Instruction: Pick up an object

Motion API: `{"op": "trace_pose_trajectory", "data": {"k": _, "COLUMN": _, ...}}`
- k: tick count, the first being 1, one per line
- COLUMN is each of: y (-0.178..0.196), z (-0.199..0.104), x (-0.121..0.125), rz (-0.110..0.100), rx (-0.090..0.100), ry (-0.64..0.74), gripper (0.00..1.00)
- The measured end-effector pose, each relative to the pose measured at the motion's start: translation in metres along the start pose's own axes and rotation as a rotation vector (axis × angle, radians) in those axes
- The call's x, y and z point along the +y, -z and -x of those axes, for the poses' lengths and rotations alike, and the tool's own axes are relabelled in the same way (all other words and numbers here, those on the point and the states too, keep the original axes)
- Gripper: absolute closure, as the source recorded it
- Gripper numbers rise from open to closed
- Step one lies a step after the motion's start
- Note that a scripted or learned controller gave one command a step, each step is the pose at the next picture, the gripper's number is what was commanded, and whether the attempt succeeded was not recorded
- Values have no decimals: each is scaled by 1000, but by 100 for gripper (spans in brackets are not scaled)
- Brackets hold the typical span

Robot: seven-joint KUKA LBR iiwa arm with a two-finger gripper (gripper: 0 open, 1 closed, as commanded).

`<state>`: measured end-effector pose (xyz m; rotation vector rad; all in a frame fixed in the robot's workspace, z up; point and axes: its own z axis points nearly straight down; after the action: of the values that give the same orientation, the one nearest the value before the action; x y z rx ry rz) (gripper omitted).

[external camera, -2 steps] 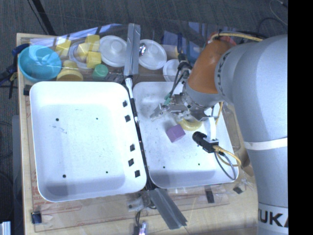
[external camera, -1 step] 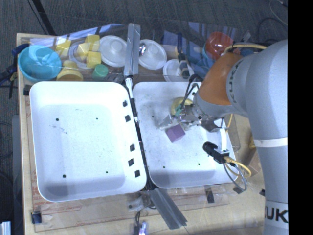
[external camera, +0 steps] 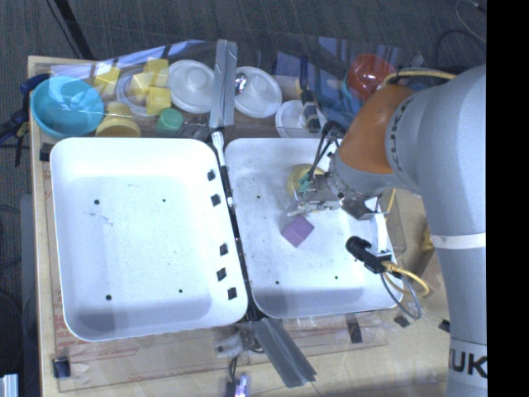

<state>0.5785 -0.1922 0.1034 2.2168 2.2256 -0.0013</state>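
Note:
A purple block (external camera: 297, 231) lies flat near the middle of the right bin (external camera: 273, 292). Just behind it, towards the bin's far side, sits a small yellow-green object (external camera: 299, 178), partly hidden by the arm. My gripper (external camera: 307, 202) hangs low over the right bin between these two, just above the purple block's far edge and close against the yellow-green object. Nothing shows as held. The grey arm with its orange band (external camera: 372, 139) reaches in from the right and covers the bin's right side.
The left bin (external camera: 124, 304) stands beside the right one, with a ridge of black clips (external camera: 223, 251) between them. Behind the bins are a blue bowl (external camera: 66, 106), yellow cups (external camera: 149, 85), white lids (external camera: 192, 85) and a red item (external camera: 368, 73).

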Motion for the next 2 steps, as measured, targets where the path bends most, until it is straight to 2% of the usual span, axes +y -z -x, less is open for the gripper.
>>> {"op": "trace_pose_trajectory", "data": {"k": 1, "y": 0, "z": 0, "x": 0, "rz": 0, "rx": 0, "ry": 0, "gripper": 0}}
{"op": "trace_pose_trajectory", "data": {"k": 2, "y": -12, "z": -11, "x": -25, "rz": -3, "rx": 2, "ry": 52, "gripper": 0}}
